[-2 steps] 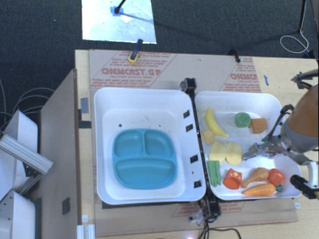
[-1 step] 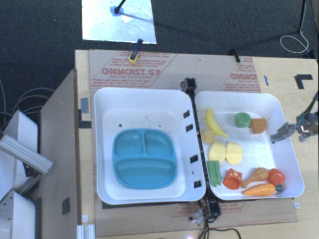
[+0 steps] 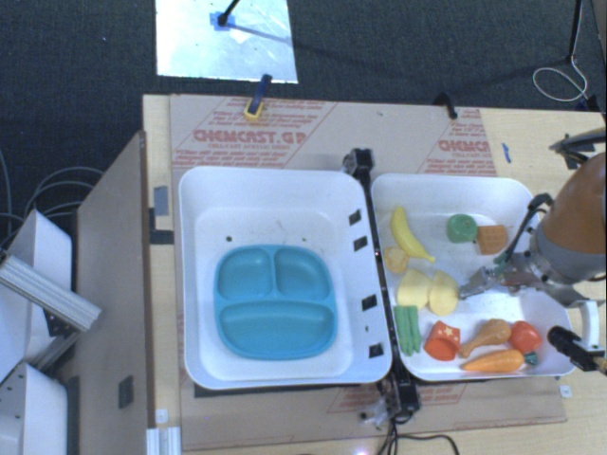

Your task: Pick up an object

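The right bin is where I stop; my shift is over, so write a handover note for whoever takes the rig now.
Gripper: low in the right bin, tips beside the pale yellow pieces; nothing seen between its fingers.
Things: banana, green ball, orange block, green beans, red pepper, drumstick, tomato and carrot all lie in the right bin. The left bin holds a blue divided plate.
Done: arm is in the bin.
Left: grasp and lift one object.

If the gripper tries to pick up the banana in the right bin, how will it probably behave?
The banana looks like smooth moulded plastic, so it is probably stiff, light and somewhat slippery. Its curved, tapering shape may let it pivot or slide out of a pinch. It lies apart from the gripper, near the bin's left wall.
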Available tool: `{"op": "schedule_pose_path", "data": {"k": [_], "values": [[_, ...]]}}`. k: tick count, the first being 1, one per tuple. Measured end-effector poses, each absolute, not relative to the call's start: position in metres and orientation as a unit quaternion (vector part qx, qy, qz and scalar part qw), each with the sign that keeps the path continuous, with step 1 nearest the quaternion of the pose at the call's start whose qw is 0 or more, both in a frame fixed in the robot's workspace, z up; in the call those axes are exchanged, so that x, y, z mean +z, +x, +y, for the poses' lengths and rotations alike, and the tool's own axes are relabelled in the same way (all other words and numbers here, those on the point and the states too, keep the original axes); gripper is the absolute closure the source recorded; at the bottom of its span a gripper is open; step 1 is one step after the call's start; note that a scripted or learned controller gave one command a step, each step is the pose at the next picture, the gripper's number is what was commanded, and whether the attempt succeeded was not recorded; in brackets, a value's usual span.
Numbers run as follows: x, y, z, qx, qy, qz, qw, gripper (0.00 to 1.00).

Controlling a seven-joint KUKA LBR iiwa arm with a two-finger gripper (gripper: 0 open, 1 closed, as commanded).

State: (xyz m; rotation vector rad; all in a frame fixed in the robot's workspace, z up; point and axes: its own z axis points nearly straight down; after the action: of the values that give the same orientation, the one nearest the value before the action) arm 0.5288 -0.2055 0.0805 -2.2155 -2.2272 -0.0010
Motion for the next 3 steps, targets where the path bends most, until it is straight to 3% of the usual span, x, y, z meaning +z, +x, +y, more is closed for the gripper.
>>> {"op": "schedule_pose_path", "data": {"k": [1, 2, 3], "values": [[0.172, 0.618, -0.206, -0.0039, -0.704, -0.71, -0.008, 0.0], [0.087, 0.631, -0.207, -0.0021, -0.705, -0.709, -0.006, 0.0], [0.105, 0.633, -0.21, -0.0029, -0.704, -0.71, -0.013, 1.0]]}}
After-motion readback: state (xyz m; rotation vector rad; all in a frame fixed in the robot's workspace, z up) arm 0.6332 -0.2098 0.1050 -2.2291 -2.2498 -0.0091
